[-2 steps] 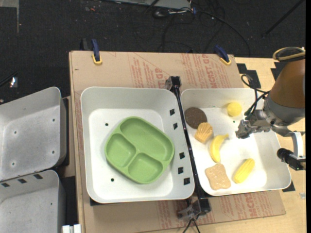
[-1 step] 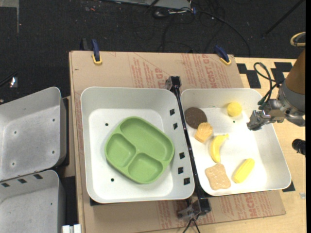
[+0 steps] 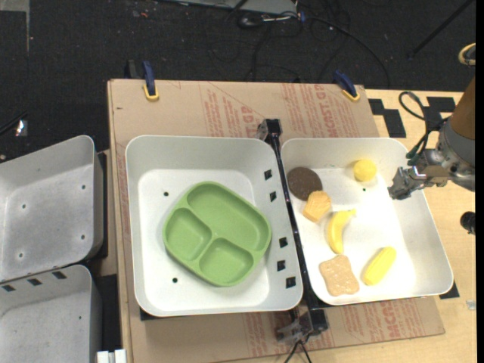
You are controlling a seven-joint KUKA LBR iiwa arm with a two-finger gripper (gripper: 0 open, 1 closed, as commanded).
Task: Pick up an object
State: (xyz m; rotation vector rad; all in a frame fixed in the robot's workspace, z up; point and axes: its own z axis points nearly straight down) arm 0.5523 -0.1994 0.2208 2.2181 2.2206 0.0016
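The pincer (image 3: 402, 183) is seen at the right bin's (image 3: 432, 233) right edge; whether it is open or closed cannot be told. In that bin a banana (image 3: 337, 230), a lemon (image 3: 364, 170), a brown cookie (image 3: 304, 181), a cracker (image 3: 338, 275) and two yellow pieces are scattered. A green divided plate (image 3: 218, 234) is set in the left bin (image 3: 144, 203).

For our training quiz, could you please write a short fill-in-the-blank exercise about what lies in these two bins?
1. The green divided plate lies in the ____ bin.
2. The banana lies between the orange block and the ____ cracker.
3. The claw hangs over the right bin's ____ edge.

Missing: left; tan; right
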